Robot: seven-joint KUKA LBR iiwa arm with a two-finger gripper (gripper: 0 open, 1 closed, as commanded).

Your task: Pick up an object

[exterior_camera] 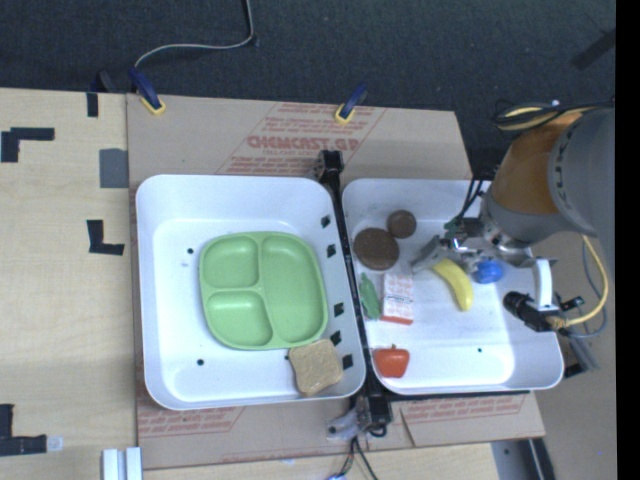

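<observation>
On the counter [70, 218] the right bin [500, 368] holds a banana [455, 283] just beside the tool [445, 248], placed low for grasping, though its grip I cannot tell.

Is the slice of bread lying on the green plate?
No, the slice of bread lies on the bin floor beside the green plate, at its lower right corner.

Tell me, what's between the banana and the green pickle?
In the camera view, a small white packet with red print lies between the banana and the green pickle.
</observation>
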